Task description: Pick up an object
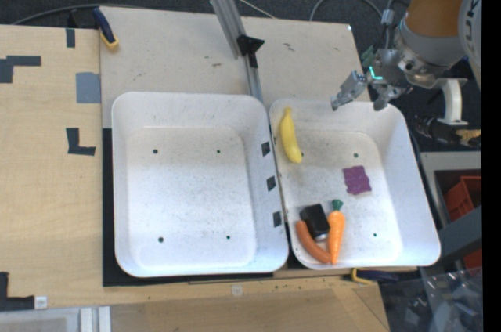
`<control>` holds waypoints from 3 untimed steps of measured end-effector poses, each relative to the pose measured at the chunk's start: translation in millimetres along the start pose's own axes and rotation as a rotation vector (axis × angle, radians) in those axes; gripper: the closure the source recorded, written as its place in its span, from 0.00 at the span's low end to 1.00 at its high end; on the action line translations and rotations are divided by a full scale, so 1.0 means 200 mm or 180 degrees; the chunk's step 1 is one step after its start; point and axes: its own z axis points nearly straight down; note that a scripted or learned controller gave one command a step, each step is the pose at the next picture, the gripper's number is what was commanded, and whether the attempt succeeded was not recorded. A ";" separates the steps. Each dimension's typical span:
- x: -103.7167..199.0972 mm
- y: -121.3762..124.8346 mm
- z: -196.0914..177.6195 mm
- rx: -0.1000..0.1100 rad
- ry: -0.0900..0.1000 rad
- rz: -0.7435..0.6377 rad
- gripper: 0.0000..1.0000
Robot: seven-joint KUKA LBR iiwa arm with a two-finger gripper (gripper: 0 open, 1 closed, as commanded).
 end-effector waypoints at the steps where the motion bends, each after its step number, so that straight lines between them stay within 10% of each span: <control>1: 0.00 0.00 -0.01 -0.0015 -0.0001 -0.0002 0.00; 3: -0.05 -0.01 0.55 0.0003 -0.0006 0.0002 0.00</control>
